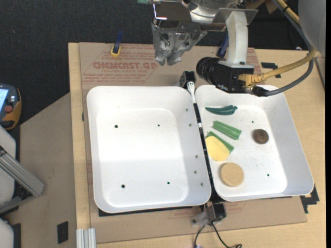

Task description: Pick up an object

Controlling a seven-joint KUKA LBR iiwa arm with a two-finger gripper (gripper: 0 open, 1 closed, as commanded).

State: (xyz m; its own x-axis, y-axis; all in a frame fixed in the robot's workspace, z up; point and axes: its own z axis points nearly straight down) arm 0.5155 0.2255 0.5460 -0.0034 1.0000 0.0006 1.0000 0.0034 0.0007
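The counter (129, 66) is a tan board printed with red lettering, and it carries two shallow white bins side by side. The left bin (103, 190) is the broader of the two; its floor shows a few small dark dots near the corners. The right bin (289, 164) sits touching it along a shared middle seam, where a thin dark strip (199, 128) runs between the two rims.

The grey arm (217, 4) comes in at the top of the view, above the far edge of the bins. A white bracket (238, 40) drops from it to a black cylindrical unit (220, 74) at the far rim of the right bin, with a yellow cable (284, 68) leading away to the right.

The pincer (170, 48) hangs over the bare board beyond the far edge of the left bin, well apart from the objects; whether its tips are spread or pressed together I cannot tell, and nothing shows between them.

All the objects lie in the left half of the right bin. A tan round disc (231, 174) sits nearest the front. Just behind it lies a yellow piece (216, 148), touching a light green block (227, 129). A dark green curved pepper-like piece (221, 109) lies farther back. A small brown round object (260, 136) rests to the right, apart from the others.

A small blue and yellow clip (117, 46) stands on the board's far left corner.
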